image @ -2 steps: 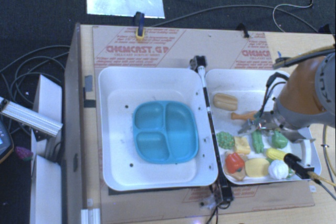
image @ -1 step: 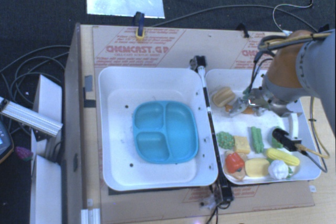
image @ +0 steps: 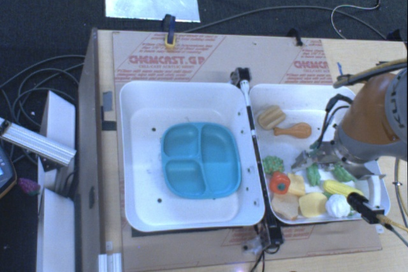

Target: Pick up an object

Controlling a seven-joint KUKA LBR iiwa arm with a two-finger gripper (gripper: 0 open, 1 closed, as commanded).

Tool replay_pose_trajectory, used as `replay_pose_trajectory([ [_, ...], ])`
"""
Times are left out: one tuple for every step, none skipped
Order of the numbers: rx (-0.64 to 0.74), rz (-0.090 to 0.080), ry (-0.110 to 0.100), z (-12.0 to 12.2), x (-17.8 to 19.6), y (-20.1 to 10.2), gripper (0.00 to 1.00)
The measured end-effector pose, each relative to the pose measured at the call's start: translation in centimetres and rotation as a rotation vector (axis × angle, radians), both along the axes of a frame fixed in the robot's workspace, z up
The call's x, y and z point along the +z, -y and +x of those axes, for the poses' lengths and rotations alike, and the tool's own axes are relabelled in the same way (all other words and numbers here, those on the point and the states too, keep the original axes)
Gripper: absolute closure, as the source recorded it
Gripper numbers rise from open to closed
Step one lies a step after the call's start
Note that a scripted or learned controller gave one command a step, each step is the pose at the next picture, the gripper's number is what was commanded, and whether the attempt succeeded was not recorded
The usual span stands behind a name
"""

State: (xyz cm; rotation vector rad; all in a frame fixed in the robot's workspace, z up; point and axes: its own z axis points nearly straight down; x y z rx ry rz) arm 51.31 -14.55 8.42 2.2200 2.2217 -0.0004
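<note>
The gripper (image: 313, 161) hangs low in the right bin (image: 299, 96), among toy food; whether its fingers are parted or closed I cannot tell; a green piece (image: 313, 174) lies just beneath them; nothing looks lifted, so the pick remains undone.

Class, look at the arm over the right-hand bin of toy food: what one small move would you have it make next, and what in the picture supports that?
Probably a short, straight descent. The gripper hangs over the right bin, just above a green piece lying among the crowded toy food near the tomato and corn. Nothing visibly sits between its fingers, so lowering onto that green piece seems the sensible step.
</note>
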Motion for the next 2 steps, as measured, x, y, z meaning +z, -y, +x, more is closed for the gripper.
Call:
replay_pose_trajectory([
  [0.002,0.0,0.004,0.2,1.1,-0.1,1.0],
  [0.004,0.002,0.003,-2.6,10.1,-10.3,1.0],
])
